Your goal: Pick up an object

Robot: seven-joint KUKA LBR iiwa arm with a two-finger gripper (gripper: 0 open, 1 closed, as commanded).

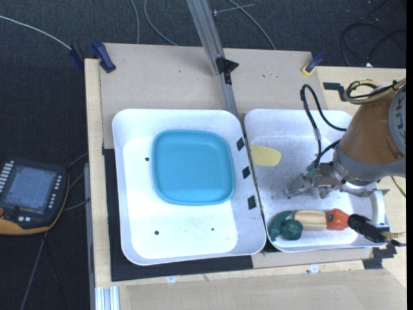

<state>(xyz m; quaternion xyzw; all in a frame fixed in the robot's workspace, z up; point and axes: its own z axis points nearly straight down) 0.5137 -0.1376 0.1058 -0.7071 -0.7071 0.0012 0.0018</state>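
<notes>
At the near edge of the right bin (284, 124), a toy with a green end, wooden middle and orange-red tip (303, 222) is seen lying flat. Just beyond it, the gripper (308, 183) is positioned low over the bin floor; whether its fingers are open cannot be told. A yellow piece (266, 155) lies farther back. A blue plate (193, 166) is set in the left bin (129, 134) on the desk (161, 76).
</notes>
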